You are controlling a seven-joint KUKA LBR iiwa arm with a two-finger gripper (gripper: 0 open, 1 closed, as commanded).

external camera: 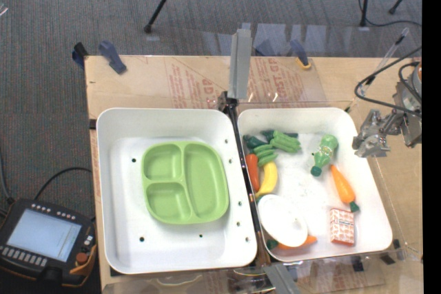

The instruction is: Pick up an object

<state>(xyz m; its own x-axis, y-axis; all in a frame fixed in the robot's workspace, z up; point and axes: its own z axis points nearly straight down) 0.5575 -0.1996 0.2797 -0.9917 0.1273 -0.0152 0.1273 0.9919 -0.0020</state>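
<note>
While the arm reaches in from the right edge, its gripper (371, 141) hangs over the right bin's (344, 115) outer rim, holding nothing; whether it is open cannot be told. Just left of it stands a green bottle (324, 154), with an orange carrot (342, 185) below-left.

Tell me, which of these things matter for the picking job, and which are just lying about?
For the job: the hand; pickable toys in the right bin: green bottle, carrot, banana, green beans, white plate, small red carton.

Lying about: green divided tray in the left bin, control pendant, blue clamp.
</note>
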